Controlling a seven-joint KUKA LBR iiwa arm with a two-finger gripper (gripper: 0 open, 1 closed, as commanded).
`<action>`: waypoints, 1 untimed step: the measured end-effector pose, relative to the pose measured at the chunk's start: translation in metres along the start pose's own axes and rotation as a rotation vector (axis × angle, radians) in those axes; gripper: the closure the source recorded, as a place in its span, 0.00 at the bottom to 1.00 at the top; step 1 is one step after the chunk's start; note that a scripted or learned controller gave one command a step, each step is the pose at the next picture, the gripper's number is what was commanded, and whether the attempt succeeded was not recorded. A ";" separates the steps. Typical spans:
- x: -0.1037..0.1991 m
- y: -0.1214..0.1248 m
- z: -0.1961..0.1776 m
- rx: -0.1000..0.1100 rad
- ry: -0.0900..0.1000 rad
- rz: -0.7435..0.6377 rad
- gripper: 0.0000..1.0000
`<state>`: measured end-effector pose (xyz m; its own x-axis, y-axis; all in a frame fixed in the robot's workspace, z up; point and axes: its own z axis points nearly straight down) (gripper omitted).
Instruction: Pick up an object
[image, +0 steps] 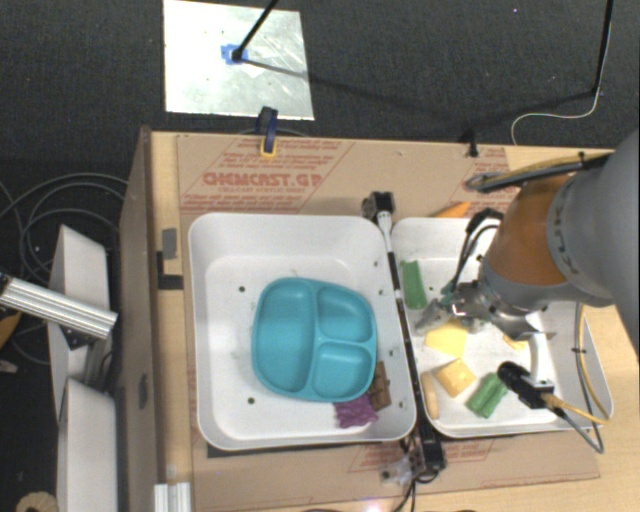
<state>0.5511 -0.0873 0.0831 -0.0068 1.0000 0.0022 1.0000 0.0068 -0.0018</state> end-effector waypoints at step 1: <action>-0.003 0.002 -0.012 -0.004 -0.002 0.002 1.00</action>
<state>0.5528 -0.0903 0.0949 -0.0048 1.0000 0.0005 1.0000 0.0048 0.0024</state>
